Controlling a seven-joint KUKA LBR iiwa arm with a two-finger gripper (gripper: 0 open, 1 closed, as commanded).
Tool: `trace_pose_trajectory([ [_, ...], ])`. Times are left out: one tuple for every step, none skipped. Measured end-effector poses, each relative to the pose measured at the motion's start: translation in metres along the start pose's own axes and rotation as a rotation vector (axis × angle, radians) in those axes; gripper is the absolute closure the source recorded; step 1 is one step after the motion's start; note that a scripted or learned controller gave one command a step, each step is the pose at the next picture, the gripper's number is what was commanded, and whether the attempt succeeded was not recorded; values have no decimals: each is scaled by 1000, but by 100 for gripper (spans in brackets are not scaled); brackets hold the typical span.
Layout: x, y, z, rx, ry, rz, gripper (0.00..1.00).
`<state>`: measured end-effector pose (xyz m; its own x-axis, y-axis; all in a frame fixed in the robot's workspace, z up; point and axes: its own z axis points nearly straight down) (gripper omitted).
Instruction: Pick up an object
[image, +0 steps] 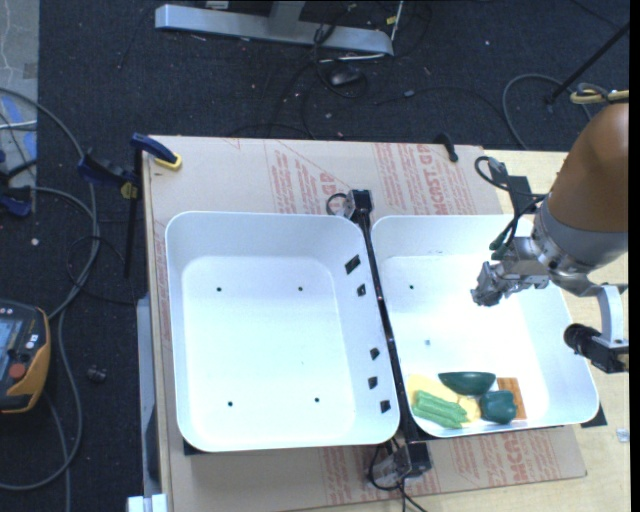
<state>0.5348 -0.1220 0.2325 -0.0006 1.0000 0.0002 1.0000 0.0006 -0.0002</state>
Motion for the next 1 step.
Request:
trace_pose_trajectory([
  [-85,63,93,7,0,5,100],
])
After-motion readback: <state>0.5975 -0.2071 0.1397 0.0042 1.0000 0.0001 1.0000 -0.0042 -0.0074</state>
